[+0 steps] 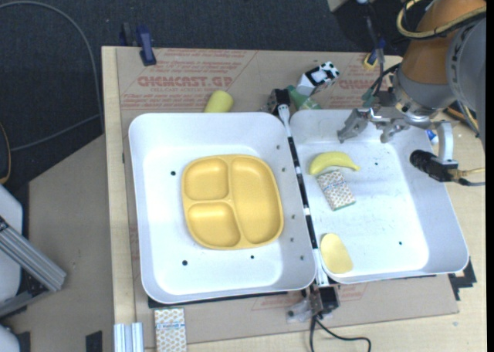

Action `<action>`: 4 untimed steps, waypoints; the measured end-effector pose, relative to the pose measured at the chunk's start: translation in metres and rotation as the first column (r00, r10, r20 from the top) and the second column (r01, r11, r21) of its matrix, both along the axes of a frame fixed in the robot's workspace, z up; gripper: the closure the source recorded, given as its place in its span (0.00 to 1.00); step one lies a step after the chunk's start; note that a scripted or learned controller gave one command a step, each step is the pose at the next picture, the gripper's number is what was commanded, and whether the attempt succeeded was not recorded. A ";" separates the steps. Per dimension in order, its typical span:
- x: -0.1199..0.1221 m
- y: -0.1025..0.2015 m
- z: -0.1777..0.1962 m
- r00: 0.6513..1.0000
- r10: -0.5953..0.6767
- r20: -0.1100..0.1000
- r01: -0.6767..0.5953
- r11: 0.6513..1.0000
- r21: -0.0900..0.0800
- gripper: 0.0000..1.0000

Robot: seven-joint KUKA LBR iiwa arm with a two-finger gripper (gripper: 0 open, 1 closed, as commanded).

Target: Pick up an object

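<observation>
The right bin point(432, 227) holds a yellow banana point(333, 161) near its left wall. Just below the banana lies a small speckled block point(336, 189), and a pale yellow oval piece point(335, 252) rests in the near left corner. My gripper point(369, 130) hovers over the far side of this bin, up and to the right of the banana. Its two fingers are spread open with nothing between them.
The left bin point(154, 188) carries a yellow divided plate point(231, 201). Behind the bins, on the cardboard, sit a yellow cylinder point(219, 101) and a black-and-white toy point(320, 75). A patterned packet point(170, 327) lies in front of the left bin.
</observation>
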State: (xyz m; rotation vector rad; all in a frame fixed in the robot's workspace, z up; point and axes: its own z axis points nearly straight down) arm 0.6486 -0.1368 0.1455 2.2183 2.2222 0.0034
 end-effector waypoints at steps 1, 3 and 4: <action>-0.001 0.030 -0.062 1.000 -0.001 -0.006 0.001 1.000 0.001 0.00; -0.115 0.045 -0.061 1.000 -0.001 -0.005 0.001 1.000 0.001 0.00; -0.115 0.045 -0.051 1.000 -0.003 -0.003 0.003 1.000 0.001 1.00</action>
